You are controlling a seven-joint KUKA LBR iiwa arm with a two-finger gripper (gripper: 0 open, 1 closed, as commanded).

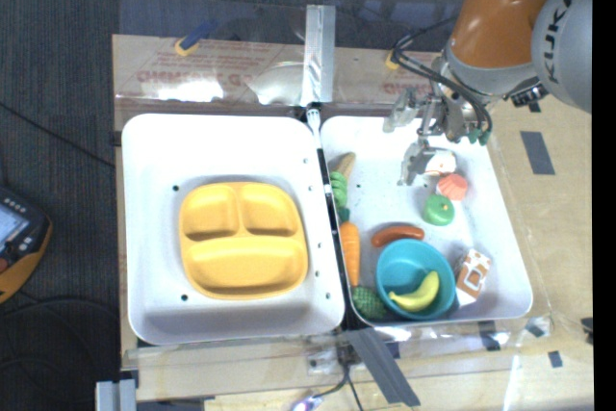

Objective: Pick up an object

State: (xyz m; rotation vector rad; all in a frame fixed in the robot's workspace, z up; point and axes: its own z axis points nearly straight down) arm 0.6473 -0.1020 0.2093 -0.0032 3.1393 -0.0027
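Note:
My gripper [428, 152] hangs low over the back of the right bin [510, 245], under the orange wrist band. Just right of it and below lies a small white and red toy [449, 180], very close to the gripper; whether they touch is unclear. A green apple [440, 210] sits in front of that toy, and a red sausage [397, 233] lies left of the apple. A carrot [350, 250] lies along the bin's left wall. A blue bowl [409, 269] holds a banana [421, 294].
A yellow divided tray [243, 239] lies in the left bin [154, 159]. In the right bin, a pale corn-like piece [344, 166] and green toys [339, 192] sit by the left wall, a leafy green piece [366, 303] at the front, a small orange-white box [472, 272] at the right.

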